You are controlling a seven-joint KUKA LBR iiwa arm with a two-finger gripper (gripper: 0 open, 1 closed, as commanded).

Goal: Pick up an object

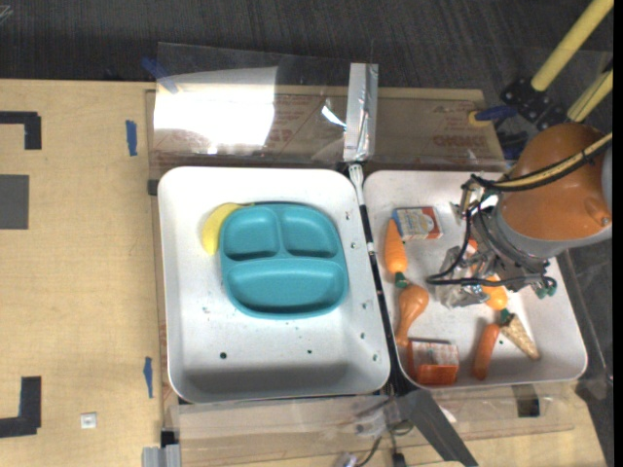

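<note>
The right bin (574, 353) holds several small toy foods. Two orange carrots (393, 247) (413, 305) lie along its left side, and a third carrot (484, 351) lies near the front. A small carton (421, 222) sits at the back, an orange-and-white box (433, 357) at the front, and a cone-shaped piece (519, 334) to the right. My gripper (469, 285) hangs low over the middle of this bin, amid cables, just above the objects. The wrist hides whatever lies directly under it.
The left bin (185, 339) carries a teal divided plate (282, 259) with a yellow object (214, 227) tucked behind its left edge. A clear plastic sheet (253, 110) and taped divider (358, 115) stand behind the bins. Yellow poles (574, 32) rise at the upper right.
</note>
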